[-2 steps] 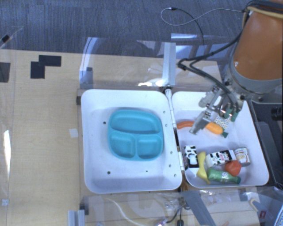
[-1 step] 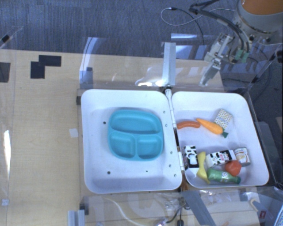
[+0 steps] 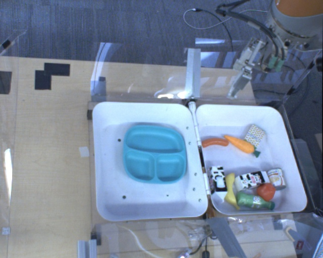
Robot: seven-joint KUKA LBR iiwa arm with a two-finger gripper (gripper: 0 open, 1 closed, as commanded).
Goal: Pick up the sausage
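Up at the top right, beyond the far rim of the right bin, the claw (image 3: 242, 75) is hanging from the grey and orange arm (image 3: 295, 12); I cannot tell how it is set, and nothing is showing in it.

Below it the wooden tabletop (image 3: 50, 151) is carrying two white bins side by side. The left bin (image 3: 108, 201) is holding a blue divided tray (image 3: 155, 152) near its middle. The right bin (image 3: 285, 131) is holding the small things.

Lying in the upper left part of the right bin, close to the wall shared with the left bin, is the sausage (image 3: 215, 142), reddish orange and stretched left to right. Its right end is sitting just beside the tip of an orange carrot (image 3: 240, 144), which is pointing down to the right. Just past the carrot a small checked packet (image 3: 255, 135) is lying tilted.

Along the near side of the same bin a cluster is crowding together: a black and white carton (image 3: 217, 179), a yellow banana (image 3: 230, 189), a second black and white carton (image 3: 251, 180), a green bottle (image 3: 255, 202), a red tomato (image 3: 266, 191) and a small can (image 3: 275, 178).
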